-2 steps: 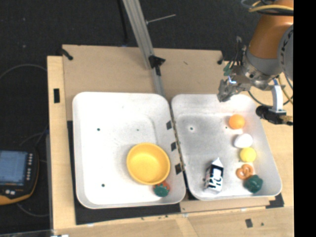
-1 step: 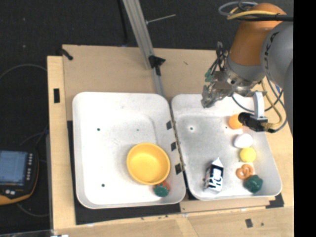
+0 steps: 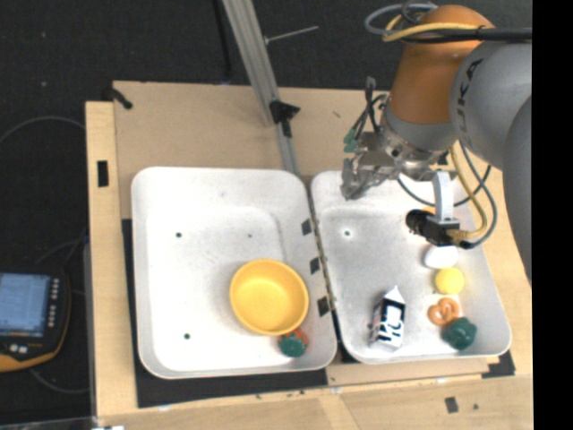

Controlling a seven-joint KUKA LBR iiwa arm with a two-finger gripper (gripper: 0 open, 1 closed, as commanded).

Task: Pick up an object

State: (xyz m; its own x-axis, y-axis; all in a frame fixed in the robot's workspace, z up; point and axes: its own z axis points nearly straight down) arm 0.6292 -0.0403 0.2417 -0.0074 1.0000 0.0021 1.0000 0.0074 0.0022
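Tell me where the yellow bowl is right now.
The yellow bowl sits in the left bin, near its front right corner, with a small green object just in front of it.

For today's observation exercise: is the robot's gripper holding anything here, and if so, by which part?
Nothing is seen held. The gripper hangs over the far corner of the right bin, apart from the carton, the yellow ball and the other items there.

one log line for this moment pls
claw: over right bin far corner, nothing seen held | yellow bowl: left bin | carton: right bin
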